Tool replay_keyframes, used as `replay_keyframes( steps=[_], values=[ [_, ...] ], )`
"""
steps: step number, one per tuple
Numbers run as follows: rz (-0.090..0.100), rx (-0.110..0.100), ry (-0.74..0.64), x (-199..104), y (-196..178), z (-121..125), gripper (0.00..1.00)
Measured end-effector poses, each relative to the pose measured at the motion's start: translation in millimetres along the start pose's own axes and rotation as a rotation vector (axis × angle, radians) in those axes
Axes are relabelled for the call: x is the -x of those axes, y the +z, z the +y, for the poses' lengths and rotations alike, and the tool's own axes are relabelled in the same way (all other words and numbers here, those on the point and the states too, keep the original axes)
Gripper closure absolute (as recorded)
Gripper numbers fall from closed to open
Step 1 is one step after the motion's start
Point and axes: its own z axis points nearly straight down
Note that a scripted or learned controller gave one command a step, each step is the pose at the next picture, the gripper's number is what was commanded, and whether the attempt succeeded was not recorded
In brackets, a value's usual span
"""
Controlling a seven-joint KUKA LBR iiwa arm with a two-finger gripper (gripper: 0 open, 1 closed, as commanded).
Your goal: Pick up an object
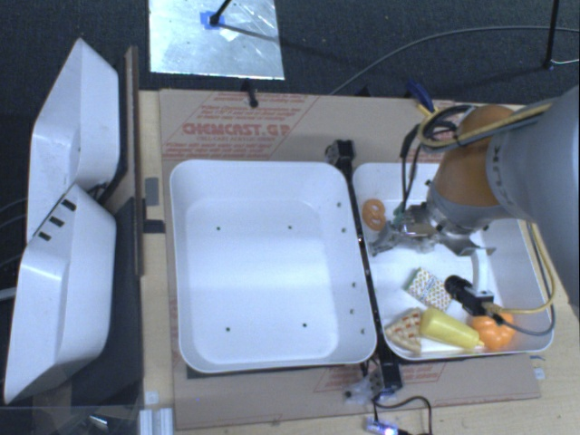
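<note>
We look down from a single fixed camera set high above the bench [227, 120], angled at a slant rather than straight overhead. Both white bins fall within our frame: the left bin [268, 265] sits near the centre, the right bin [517, 252] toward our right edge, where the arm [517, 166] enters. We stand far enough back to take in the bench's far edge, dark floor [381, 16] beyond it, and a metal plate [216, 25] there.
</note>
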Motion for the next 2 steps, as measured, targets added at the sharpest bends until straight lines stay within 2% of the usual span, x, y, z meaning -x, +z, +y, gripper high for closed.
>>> replay_keyframes(
  steps=[1, 2],
  values=[
    [0.0, -0.001, 0.002, 18, 0, -50, 0.0],
    [0.0, 0.003, -0.003, 4, -1, 26, 0.0]
  ],
)
